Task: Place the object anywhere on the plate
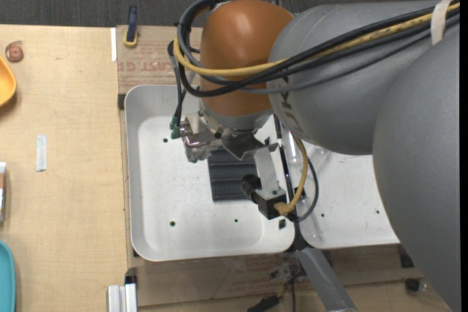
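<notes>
Object placement cannot be judged: whatever is to be moved is hidden, likely beneath the gripper, which hangs low over the left bin as if reaching for something on its floor, and whether it is apart, together or clamped on anything cannot be told. By count there are two white bins, the right bin mostly under the one arm, plus one orange dish edge on the bench, possibly the plate.
</notes>
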Available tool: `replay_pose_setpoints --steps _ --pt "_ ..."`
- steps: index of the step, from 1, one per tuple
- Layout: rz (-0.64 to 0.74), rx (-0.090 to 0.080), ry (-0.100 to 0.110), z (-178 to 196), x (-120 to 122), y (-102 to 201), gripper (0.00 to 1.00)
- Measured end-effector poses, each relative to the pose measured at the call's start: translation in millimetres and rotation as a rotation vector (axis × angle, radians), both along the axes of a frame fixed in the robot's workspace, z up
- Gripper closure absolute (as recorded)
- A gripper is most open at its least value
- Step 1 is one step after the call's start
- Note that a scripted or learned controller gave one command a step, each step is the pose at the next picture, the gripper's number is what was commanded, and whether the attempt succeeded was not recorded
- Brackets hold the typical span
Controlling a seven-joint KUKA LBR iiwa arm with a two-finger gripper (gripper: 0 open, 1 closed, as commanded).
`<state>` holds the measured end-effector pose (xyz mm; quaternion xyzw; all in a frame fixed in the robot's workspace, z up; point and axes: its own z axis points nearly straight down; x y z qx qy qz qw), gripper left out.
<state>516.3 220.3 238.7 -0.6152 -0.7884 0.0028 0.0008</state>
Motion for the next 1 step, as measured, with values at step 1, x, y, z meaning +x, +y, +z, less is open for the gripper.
replay_pose_setpoints --steps 1 --pt "0.168 0.002 -0.003 -73.9 87.9 -14.8 1.00"
